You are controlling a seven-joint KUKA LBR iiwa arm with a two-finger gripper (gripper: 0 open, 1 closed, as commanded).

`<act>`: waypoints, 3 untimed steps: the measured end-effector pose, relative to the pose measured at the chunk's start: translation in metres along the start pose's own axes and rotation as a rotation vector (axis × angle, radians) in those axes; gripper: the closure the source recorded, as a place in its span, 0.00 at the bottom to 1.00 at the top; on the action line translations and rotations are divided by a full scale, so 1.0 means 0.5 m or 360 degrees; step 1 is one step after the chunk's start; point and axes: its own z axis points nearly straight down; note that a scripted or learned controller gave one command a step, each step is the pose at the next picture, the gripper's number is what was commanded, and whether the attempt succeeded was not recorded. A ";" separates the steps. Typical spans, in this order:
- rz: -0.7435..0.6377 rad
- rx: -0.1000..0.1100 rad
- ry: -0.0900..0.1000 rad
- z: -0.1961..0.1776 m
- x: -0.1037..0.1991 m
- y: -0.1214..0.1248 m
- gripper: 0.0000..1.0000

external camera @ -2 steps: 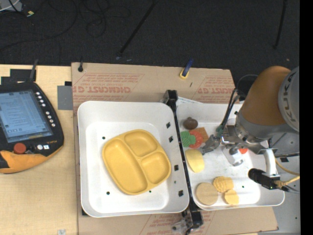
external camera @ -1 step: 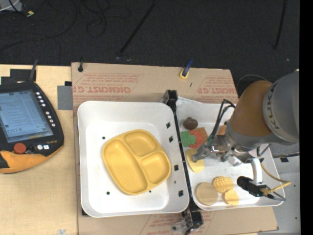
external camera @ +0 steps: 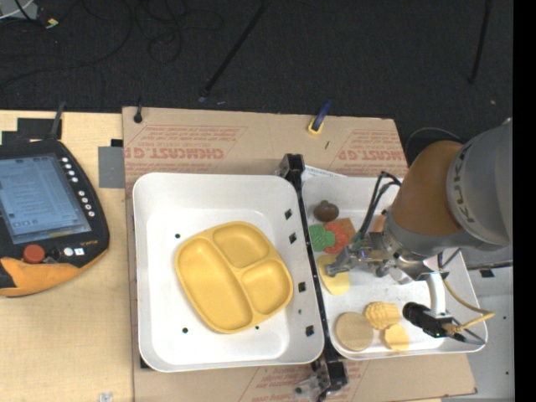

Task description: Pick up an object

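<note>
Gripper (external camera: 342, 264) of the grey arm (external camera: 477, 187), its orange band (external camera: 423, 195) turned toward the camera, hangs low over the left part of the right-hand bin (external camera: 419, 350), close beside the wall that divides the two bins. Whether it is spread or pressed together cannot be told from this angle, and nothing can be seen caught in it.

Small toy food pieces, the things on offer for picking, lie scattered around it in that same bin. A pale yellow piece (external camera: 335, 286) sits just below the gripper in the view, touching it or very nearly so. A green piece (external camera: 322, 238) lies just above the gripper, with an orange-red piece (external camera: 340, 231) right against it. A brown lump (external camera: 325, 212) rests a little farther up, near the bin's back. Toward the front edge, below and to the right of the gripper, a yellow corn cob (external camera: 382, 312) lies apart from it, with a round beige disc (external camera: 353, 332) and a small yellow chunk (external camera: 395, 337) on either side of it.

Well to the gripper's left, across the dividing wall, a yellow divided plate (external camera: 233, 275) lies in the left-hand bin (external camera: 159, 224). Both bins stand on a sheet of printed cardboard (external camera: 218, 145). Farther left still, a control tablet (external camera: 46, 216) rests on the bench.
</note>
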 end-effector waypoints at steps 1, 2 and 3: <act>0.0013 -0.0001 0.0001 -0.021 -0.004 0.000 1.00; 0.0006 -0.0005 -0.0003 -0.146 -0.011 -0.006 1.00; 0.0011 -0.0005 -0.0003 -0.238 -0.029 -0.012 1.00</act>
